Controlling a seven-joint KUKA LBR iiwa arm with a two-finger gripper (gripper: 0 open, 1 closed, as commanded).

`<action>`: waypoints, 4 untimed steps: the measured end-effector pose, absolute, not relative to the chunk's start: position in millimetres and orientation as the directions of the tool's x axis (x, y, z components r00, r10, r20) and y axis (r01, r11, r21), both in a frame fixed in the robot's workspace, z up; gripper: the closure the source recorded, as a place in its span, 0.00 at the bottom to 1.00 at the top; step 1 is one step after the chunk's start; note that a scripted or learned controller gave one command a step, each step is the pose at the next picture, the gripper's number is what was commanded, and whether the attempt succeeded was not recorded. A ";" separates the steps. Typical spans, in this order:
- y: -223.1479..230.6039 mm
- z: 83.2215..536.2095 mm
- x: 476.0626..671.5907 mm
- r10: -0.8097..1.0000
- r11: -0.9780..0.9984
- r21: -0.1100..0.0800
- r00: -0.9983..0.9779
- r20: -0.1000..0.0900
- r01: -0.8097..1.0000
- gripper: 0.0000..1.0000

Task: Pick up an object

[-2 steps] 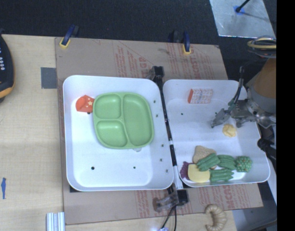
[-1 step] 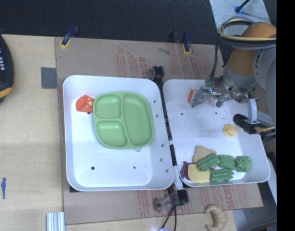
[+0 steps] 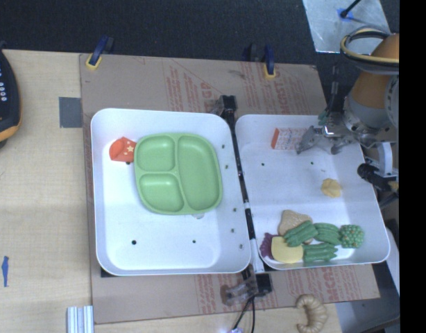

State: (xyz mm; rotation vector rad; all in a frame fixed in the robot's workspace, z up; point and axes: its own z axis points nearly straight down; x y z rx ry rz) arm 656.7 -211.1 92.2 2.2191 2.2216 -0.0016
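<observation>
On the counter [image 3: 39,207], the left bin [image 3: 116,245] holds a small red object [image 3: 121,149] touching a green plate [image 3: 178,173] with 3 compartments. In the right bin [image 3: 282,179], a red-and-white card [image 3: 285,139] lies near the far wall, a small yellow piece [image 3: 330,186] sits alone mid-bin, and a pile of toy food [image 3: 311,237] crowds the near corner. The gripper [image 3: 324,141] hangs low just beside the card; its fingers [image 3: 307,143] look spread apart with nothing between them, though the view is poor.
</observation>
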 end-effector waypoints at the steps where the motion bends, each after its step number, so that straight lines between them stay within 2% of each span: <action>1: -210.0 103.7 656.7 1.000 0.006 -0.001 -0.006 -0.002 1.000 1.00; 2: -209.7 103.1 656.6 1.000 0.008 -0.003 -0.008 -0.002 1.000 0.00; 3: -210.3 114.4 657.2 1.000 0.011 -0.001 -0.011 -0.004 1.000 1.00; 4: -132.6 218.3 658.9 1.000 0.010 0.008 -0.010 0.001 1.000 1.00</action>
